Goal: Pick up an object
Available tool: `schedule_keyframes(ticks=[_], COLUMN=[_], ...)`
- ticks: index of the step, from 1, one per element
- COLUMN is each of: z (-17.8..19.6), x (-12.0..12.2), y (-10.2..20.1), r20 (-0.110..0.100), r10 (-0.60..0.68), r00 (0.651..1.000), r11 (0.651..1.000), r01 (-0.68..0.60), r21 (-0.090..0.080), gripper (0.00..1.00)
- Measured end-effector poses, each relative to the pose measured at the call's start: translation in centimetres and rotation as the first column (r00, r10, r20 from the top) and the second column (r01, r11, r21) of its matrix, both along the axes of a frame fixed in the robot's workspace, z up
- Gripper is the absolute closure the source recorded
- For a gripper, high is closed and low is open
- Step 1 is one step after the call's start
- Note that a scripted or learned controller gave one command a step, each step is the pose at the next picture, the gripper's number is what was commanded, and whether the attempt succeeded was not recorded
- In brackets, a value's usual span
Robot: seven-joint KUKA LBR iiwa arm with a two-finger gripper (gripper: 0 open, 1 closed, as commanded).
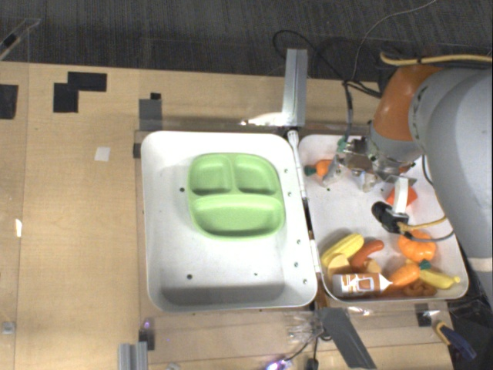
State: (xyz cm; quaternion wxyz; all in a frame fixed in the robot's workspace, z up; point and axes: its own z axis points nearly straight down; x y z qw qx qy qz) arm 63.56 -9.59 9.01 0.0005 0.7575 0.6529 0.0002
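Observation:
My gripper (pixel 340 165) hangs low over the far left part of the right bin (pixel 348 206), under the grey wrist with its orange band. A small orange toy (pixel 321 166) lies just left of the gripper, close to it or touching it; I cannot tell which. A red and white piece (pixel 403 195) lies to the gripper's right, partly behind the wrist. Toy foods are heaped at the bin's near end: a yellow banana (pixel 343 247), a red sausage (pixel 370 250), an orange pepper (pixel 417 247), a carrot (pixel 404 274) and a labelled brown packet (pixel 362 284).
The left bin (pixel 166 230) holds a green divided plate (pixel 235 193) toward its far side. A metal post (pixel 295 87) stands behind the gap between the bins. The arm's bulk covers the right bin's far right corner.

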Motion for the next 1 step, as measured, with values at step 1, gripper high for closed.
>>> schedule_keyframes(ticks=[1], z=[2.33], x=[-5.48], y=[-7.84], r20=[0.0], r10=[-0.031], r00=[1.0], r11=[1.0], r01=[0.031], r21=[0.0], gripper=[0.0])
